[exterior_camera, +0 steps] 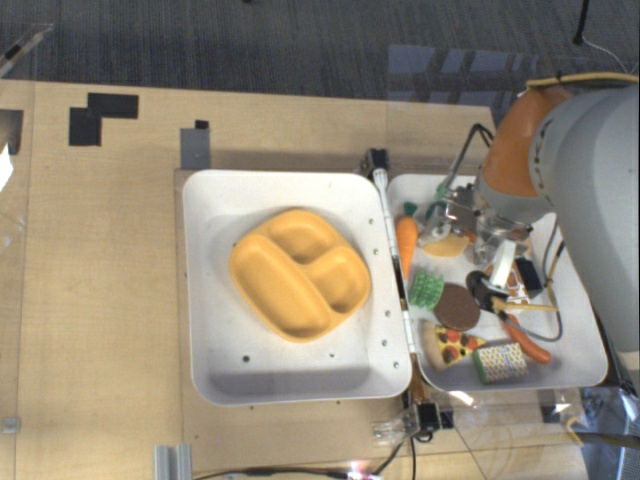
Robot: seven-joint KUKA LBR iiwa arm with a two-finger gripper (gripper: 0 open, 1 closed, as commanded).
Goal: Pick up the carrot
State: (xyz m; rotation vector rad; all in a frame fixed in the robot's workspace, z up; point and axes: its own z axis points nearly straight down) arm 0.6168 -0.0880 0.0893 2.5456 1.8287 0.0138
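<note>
Carrot (406, 240) lies against the right bin's (585, 363) left wall, near its far corner — gripper (462, 220) just beside it, finger state indeterminable

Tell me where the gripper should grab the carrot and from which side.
Probably the carrot's thick orange middle, from straight above, fingers closing across its width. It lies flat and lengthwise beside the right bin's left wall, green top pointing away from the camera, so a side approach looks blocked. The gripper sits just right of it.
</note>
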